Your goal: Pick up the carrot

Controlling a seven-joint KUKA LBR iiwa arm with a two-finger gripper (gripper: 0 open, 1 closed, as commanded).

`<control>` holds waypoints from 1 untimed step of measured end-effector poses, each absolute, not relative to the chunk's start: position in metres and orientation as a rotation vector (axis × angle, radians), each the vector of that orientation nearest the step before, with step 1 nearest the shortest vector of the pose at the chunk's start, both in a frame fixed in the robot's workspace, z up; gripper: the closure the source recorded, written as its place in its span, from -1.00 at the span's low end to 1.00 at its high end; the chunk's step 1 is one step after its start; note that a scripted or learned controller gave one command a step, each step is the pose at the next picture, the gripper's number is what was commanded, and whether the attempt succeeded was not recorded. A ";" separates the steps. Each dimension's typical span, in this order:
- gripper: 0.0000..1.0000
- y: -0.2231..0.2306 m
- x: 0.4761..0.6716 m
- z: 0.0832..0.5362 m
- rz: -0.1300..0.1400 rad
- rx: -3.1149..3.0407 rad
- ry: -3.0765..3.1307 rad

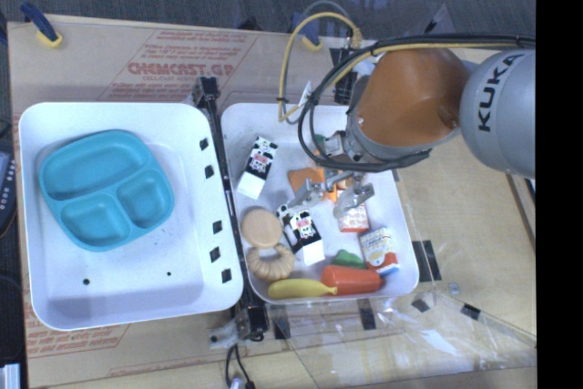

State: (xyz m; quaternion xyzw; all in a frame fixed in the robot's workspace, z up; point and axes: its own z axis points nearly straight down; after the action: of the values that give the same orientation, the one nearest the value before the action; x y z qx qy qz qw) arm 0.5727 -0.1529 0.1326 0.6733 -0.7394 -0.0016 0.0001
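Orange-red plastic carrot (pixel 351 279) with green top lies flat; metal two-finger gripper (pixel 335 189) above it, grip state indeterminable

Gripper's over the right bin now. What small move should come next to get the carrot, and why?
Probably shift the gripper toward the bin's near edge: it hovers mid-bin by the orange wedge, while the carrot lies lower, beside the banana.
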 end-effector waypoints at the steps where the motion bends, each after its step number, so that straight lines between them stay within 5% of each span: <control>1: -1.00 -0.203 0.588 0.111 0.023 1.893 -2.543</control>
State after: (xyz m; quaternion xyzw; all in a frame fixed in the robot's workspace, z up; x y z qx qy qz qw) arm 0.5880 -0.2025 0.1111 0.5972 -0.8019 0.0073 -0.0143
